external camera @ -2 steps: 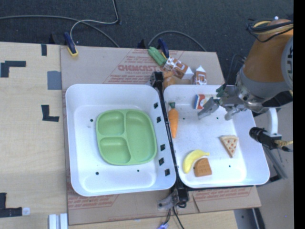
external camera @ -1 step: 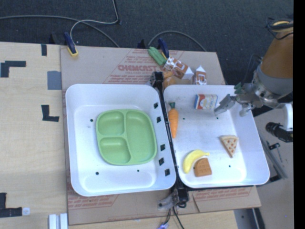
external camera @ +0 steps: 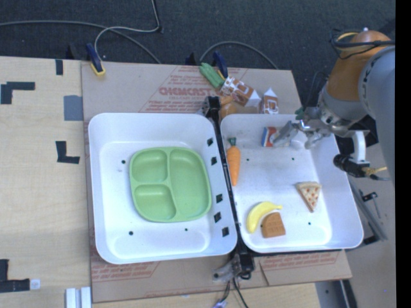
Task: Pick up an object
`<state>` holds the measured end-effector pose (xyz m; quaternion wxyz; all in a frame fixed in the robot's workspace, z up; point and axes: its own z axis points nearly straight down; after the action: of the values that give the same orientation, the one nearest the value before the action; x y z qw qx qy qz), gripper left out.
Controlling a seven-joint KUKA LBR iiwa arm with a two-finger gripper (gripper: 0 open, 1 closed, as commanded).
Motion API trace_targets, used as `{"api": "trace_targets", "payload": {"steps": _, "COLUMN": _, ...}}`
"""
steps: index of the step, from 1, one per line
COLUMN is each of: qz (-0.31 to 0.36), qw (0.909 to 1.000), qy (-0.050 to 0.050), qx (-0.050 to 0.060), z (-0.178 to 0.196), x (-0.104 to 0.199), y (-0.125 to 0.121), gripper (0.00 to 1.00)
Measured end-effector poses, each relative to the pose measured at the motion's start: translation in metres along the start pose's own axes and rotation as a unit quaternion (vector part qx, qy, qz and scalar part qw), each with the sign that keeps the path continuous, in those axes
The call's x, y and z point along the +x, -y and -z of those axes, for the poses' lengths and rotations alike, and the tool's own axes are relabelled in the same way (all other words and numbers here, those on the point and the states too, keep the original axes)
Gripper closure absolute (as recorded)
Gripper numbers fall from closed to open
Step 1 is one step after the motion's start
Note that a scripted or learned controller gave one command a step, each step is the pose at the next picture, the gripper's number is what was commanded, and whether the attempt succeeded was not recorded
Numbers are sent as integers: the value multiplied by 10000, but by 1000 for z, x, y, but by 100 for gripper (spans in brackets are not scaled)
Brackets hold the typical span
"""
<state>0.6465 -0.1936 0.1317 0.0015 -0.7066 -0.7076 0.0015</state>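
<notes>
Nearest sat the banana [external camera: 262, 214] and toast slice [external camera: 273, 226], near side of the right bin [external camera: 334, 233]. Far right, the gripper [external camera: 297, 133] hovered spread, empty, beside a small red-and-white packet [external camera: 269, 136]. Best bet: centre over it, then drop straight.
</notes>
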Motion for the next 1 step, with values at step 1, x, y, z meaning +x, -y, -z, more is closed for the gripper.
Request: {"api": "trace_targets", "payload": {"steps": 1, "qz": 1, "qw": 10000, "qy": 0, "qx": -16, "z": -18, "x": 30, "y": -22, "gripper": 0}}
